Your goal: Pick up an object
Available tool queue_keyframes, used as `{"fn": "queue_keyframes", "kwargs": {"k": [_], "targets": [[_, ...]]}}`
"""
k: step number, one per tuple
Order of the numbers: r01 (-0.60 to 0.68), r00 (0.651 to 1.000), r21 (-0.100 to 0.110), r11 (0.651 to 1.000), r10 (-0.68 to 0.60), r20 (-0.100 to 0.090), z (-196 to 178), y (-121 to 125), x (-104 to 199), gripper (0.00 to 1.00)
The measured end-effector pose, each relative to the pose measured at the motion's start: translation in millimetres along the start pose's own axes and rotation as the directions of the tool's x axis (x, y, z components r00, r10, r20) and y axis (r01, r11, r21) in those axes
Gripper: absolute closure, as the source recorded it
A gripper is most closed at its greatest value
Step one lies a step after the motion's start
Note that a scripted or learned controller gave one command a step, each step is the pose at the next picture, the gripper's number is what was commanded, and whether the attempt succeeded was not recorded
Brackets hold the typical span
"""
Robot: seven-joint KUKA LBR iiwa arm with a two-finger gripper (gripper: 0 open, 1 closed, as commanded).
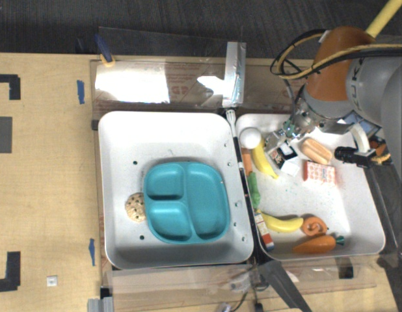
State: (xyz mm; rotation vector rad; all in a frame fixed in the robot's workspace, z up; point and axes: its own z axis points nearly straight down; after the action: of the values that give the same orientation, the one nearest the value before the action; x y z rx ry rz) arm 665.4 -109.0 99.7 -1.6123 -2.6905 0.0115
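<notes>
The grey arm (357,77) with its orange band is reaching in from the right over the far part of the right bin (357,203), and its gripper (282,145) is hanging low among the things at that bin's far left. Whether the fingers are released or clenched cannot be told, since the small black and white parts there are blurring together. Just left of the gripper a white ball (250,137) is lying in the far left corner, with a banana (263,161) touching its near side. A hot dog (316,151) is resting just right of the gripper, and a small red and white box (319,172) is sitting beside it on the near side. Along the near wall a second banana (282,223), an orange curl (313,226) and a carrot (315,244) are lying close together. In the left bin (123,142) a teal divided plate (186,201) is sitting in the middle, with a cookie (135,207) touching its left edge.
</notes>
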Motion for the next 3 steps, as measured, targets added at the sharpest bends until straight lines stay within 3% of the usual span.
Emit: {"fn": "queue_keyframes", "kwargs": {"k": [1, 2, 3], "targets": [[0.113, 0.994, -0.003, 0.994, -0.113, -0.004, 3, -1, -7, 1.0], [0.019, 1.0, -0.021, 1.0, -0.019, 0.007, -92, 30, 48, 1.0], [0.168, 0.986, -0.02, 0.986, -0.168, 0.013, -239, 23, 41, 1.0]]}}
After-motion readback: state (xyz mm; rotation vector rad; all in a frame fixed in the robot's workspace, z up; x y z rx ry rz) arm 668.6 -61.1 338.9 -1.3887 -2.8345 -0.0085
